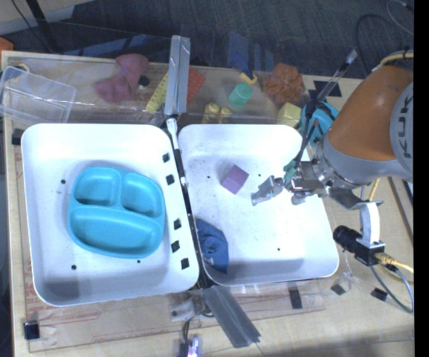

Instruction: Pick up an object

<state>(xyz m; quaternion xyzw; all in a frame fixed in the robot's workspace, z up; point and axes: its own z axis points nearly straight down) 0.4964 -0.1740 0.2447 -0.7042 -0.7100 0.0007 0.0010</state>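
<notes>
At the near edge of the right bin [314, 262], a crumpled dark blue cloth [213, 245] lies against the bin's left wall, close to the divider between the two bins. Level with it in the left bin [43, 199] rests a turquoise compartment tray [116, 210], with one long section on its near side and two smaller ones on its far side; it sits roughly in the middle of that bin.

Farther back in the right bin, a small purple block [235, 178] lies on the white floor, well apart from the cloth. Just to its right hangs the end effector [266, 191], carried in from the right by the grey arm [374, 136] with its orange band. One metallic finger [263, 192] juts toward the block and stops near it without touching. Whether the fingers are spread or pressed together cannot be told from this angle; nothing is seen between them.

Beyond the bins, along the far side of the desk [21, 307], a clear plastic container [34, 95] sits at the left, and a clutter of small coloured toys [240, 94] lies behind a transparent panel.
</notes>
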